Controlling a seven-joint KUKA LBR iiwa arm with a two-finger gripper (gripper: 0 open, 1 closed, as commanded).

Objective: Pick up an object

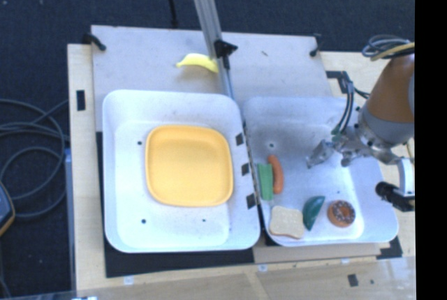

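Approach step: end effector (pixel 327 154) hovered over the right shallow white bin (pixel 293 110), gripping nothing; whether open or closed could not be told. Nearest candidates: orange sausage-shaped toy (pixel 276 173), brown round doughnut (pixel 341 213), both lying loose. Next move likely required descent onto one.

Grey arm (pixel 391 125), orange band, black cables.

My arm (pixel 392 100) is cut off by the right edge, just past the right bin (pixel 293 117). My fingers above that bin are too blurred to read.
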